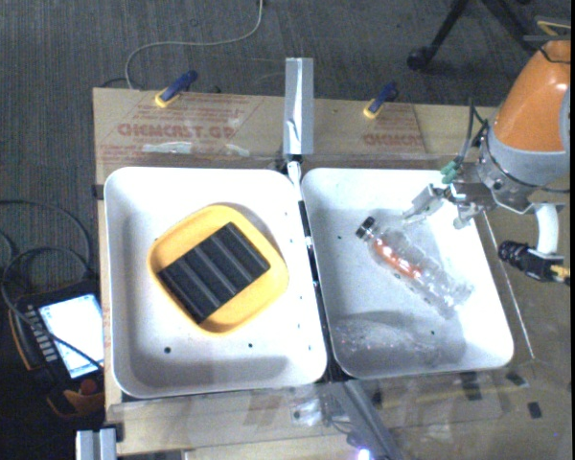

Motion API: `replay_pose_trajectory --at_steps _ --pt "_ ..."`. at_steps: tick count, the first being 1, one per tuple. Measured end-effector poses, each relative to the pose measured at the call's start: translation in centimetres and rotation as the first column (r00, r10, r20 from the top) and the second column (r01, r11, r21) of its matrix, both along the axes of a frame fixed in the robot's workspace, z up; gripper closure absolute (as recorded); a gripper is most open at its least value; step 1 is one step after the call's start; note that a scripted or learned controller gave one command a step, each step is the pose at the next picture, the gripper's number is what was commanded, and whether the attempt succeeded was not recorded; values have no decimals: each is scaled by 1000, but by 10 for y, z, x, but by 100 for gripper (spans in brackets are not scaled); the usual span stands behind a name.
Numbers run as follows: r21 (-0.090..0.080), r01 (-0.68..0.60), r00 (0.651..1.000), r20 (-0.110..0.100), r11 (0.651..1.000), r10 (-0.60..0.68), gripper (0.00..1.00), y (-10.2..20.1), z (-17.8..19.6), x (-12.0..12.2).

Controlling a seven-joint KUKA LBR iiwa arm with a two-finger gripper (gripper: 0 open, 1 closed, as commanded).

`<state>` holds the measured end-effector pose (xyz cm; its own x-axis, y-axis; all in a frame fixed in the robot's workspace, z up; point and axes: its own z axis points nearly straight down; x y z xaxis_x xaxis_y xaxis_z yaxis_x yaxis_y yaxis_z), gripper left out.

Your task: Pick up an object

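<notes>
A clear plastic bottle [414, 264] with a black cap and a red label lies slantwise in the right bin [479, 343], its cap pointing up-left. In the left bin [134, 353] rests a yellow block with a black ridged top [218, 267]. My gripper [439, 209] hangs over the upper right part of the right bin, just above and to the right of the bottle's cap end. It is open with nothing between its fingers. The orange band of the arm [535, 99] rises at the right edge.
A metal divider post [298, 113] stands behind the seam between the bins. Blue and yellow clamps [175, 87] hold the cardboard backing. Cables and a tablet [67, 329] lie on the floor at the left. A black connector [525, 257] sticks out right of the bin.
</notes>
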<state>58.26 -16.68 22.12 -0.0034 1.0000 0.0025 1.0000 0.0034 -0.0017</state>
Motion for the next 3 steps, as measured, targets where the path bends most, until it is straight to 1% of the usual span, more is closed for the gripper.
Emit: replay_pose_trajectory --at_steps 1,2,3 --pt "0 -159 987 3 987 159 0 -14 -93 13" --pt "-14 -404 915 17 915 404 0 2 -130 -44" --pt "-2 -400 917 6 917 400 0 2 -85 -6"
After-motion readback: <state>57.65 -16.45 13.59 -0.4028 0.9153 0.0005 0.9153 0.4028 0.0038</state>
